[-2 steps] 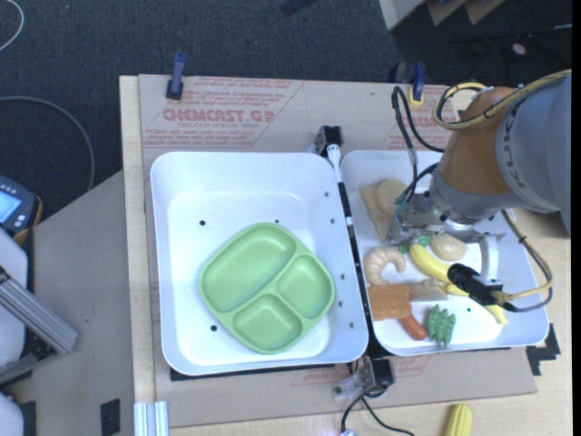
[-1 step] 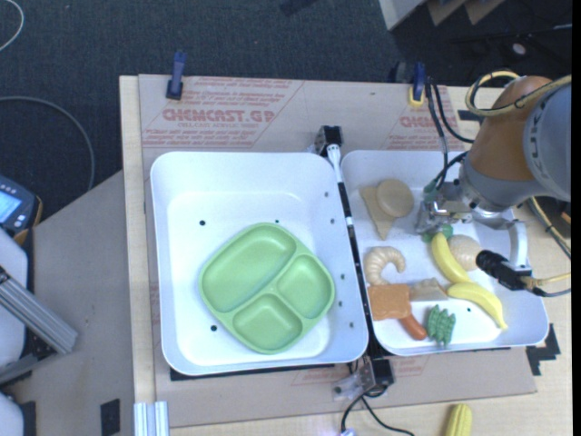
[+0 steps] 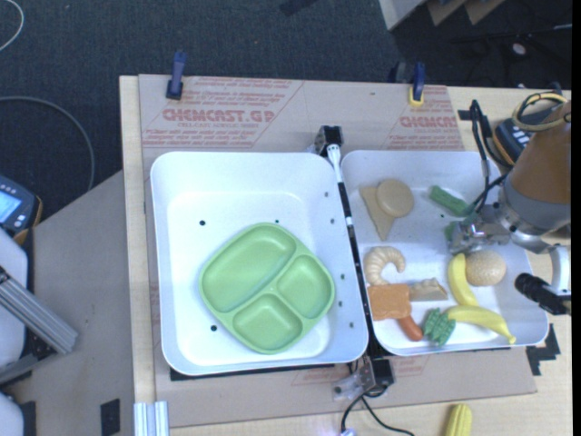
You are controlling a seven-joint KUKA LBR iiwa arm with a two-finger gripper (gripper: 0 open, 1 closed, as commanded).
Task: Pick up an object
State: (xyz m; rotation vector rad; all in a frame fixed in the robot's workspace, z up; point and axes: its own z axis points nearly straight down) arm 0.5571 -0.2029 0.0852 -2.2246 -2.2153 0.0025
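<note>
Poised low over the right bin (image 3: 536,339), my claw (image 3: 465,234) hangs just beside the green block (image 3: 448,199) and the round bun (image 3: 486,268); from this angle I cannot tell how it is set. Nothing is lifted yet, as I judge it. Every candidate lies in that bin: two bananas (image 3: 472,312), croissant (image 3: 383,262), orange wedge (image 3: 391,302), broccoli (image 3: 438,327). The left bin (image 3: 182,189) carries a green divided plate (image 3: 266,286). Closing on something and raising it remain ahead.

Green tray (image 3: 266,286) in left bin (image 3: 182,189) — claw (image 3: 465,234) over right bin (image 3: 399,163).
</note>
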